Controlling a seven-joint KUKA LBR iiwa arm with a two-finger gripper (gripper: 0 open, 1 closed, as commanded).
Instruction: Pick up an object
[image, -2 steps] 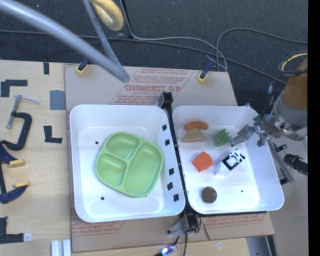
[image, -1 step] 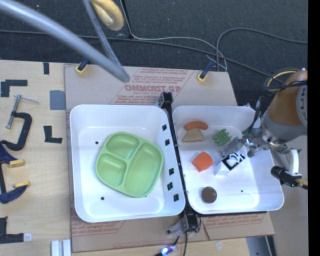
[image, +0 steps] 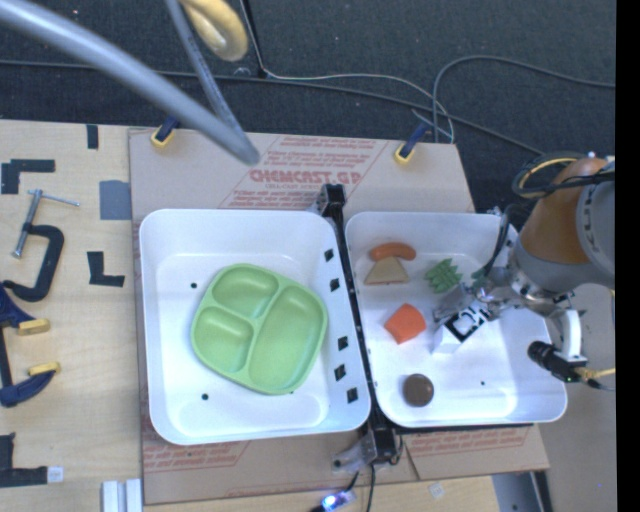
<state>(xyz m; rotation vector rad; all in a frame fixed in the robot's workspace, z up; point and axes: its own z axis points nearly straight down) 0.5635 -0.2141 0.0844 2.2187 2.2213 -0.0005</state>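
The orange block (image: 405, 323) lay in the right bin (image: 520, 400), just beside my claw (image: 458, 318). I could not tell its opening. I judged approach; next, descend.

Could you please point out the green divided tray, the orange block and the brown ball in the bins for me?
green divided tray (image: 260, 328): camera view, on the ridge where its compartments meet.
orange block (image: 405, 323): camera view, middle of its top face.
brown ball (image: 417, 389): camera view, centre of its rounded top.
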